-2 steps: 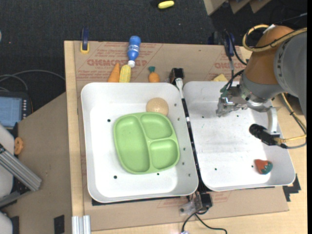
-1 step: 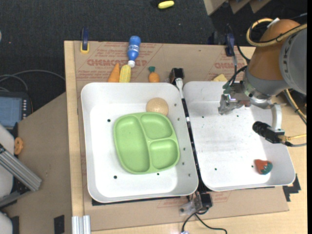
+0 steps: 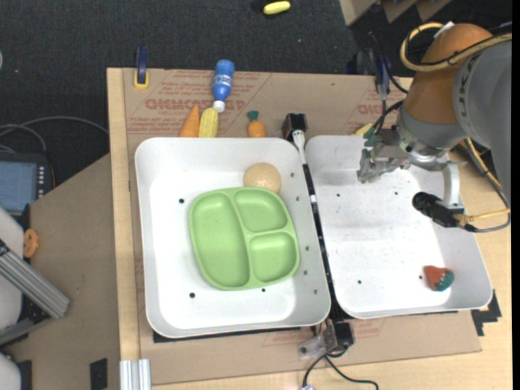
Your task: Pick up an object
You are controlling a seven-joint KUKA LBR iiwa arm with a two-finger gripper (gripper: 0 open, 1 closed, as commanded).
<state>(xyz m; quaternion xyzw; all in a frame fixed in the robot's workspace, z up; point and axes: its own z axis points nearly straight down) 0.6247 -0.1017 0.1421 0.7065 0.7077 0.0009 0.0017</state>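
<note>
Grey metal pincer (image 3: 375, 167), whose finger state is unclear, hovers in the right white bin (image 3: 382, 299), probably needing to reach the small red-and-green toy (image 3: 439, 278).

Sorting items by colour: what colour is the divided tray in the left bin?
Light green; the tray shows best in the camera view.

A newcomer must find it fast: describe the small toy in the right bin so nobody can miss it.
Start at the right bin, the one the gripper hangs over. Go to its near right corner: the toy lies there, small, orange-red with a green end. Nothing else in that bin is coloured; the round beige ball lies in the left bin.
</note>
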